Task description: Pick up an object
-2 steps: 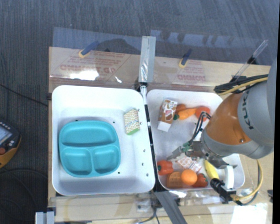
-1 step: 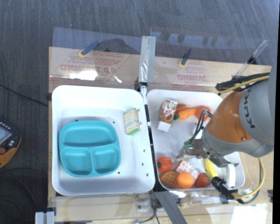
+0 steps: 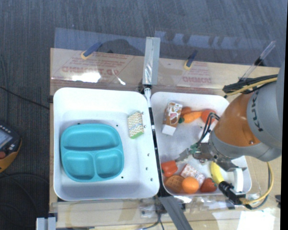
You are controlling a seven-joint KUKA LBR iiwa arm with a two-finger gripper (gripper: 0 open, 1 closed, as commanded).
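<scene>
**benchrat:** Dark carpet all round, and our counter (image 3: 216,74) carries the two white bins. We've got the tool (image 3: 195,151) low in the right bin (image 3: 157,136), over a bare patch of its floor. Whether it's clenched or released we honestly cannot tell; the wrist hides too much.

**kuka_kev:** Agreed, and we see nothing pinched in it. Candidates sit close: red piece (image 3: 168,167), orange ball (image 3: 190,185) and small printed pack (image 3: 193,172) just ahead-and-below of the tool, yellow banana-like piece (image 3: 217,172) beside it under the wrist, carrot (image 3: 192,116) and brown carton (image 3: 172,114) farther off beyond it.

**benchrat:** Our worry: that cluster is packed tight against the bin wall. We'd guess a descent there lands on two things at once and squirts the ball sideways.

**kuka_kev:** Or it closes on bare floor. The teal tray (image 3: 91,151) and sponge-like block (image 3: 135,124), away across the divider, aren't in play.
</scene>
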